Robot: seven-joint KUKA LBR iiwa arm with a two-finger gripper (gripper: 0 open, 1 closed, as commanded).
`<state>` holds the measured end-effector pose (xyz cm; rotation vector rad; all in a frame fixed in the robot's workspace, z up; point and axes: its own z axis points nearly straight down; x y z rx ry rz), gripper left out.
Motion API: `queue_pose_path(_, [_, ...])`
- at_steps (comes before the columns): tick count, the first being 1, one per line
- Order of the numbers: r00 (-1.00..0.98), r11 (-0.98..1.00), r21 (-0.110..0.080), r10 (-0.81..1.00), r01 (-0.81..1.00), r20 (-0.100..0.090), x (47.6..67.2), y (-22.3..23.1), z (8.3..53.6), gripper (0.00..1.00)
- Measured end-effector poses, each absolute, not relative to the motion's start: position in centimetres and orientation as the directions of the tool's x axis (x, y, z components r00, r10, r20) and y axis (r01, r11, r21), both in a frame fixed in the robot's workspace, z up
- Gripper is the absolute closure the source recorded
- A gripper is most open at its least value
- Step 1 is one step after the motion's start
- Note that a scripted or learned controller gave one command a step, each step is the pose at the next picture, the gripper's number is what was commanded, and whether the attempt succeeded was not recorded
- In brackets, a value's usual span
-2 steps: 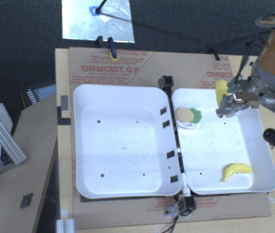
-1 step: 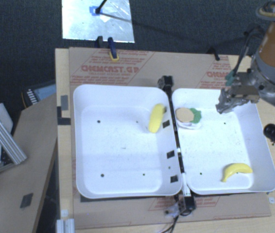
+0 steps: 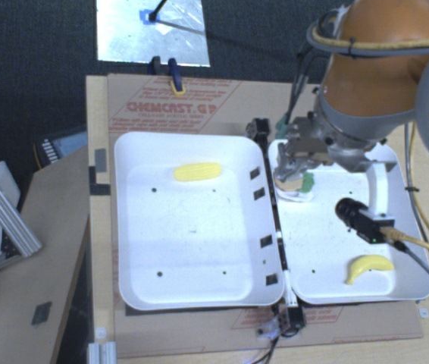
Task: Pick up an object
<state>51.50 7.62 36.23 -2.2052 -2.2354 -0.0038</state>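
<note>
Lower right of the frame: curved yellow plastic banana [image 3: 368,268] lying flat in the right shallow white bin [image 3: 328,279], long axis roughly left-right, well below and right of the end effector [image 3: 294,174]. Mid-frame, close to the bins' shared divider: end effector low over a small green and white object [image 3: 302,185], just beside or touching it; open or closed, cannot tell. Farther, upper left bin [image 3: 161,264]: yellow oblong object [image 3: 197,172], lying left-right, well apart.
</note>
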Motion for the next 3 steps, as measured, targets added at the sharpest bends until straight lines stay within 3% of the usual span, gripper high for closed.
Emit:
queue_pose_path(1, [-0.011,0.011,0.004,1.000,1.000,0.004,53.0,14.7,37.5,1.00])
queue_pose_path(2, [0.005,-0.005,0.008,1.000,1.000,0.001,48.6,6.8,42.8,1.00])
queue_pose_path(3, [-0.005,0.005,0.018,1.000,1.000,0.002,54.8,8.5,54.2,1.00])
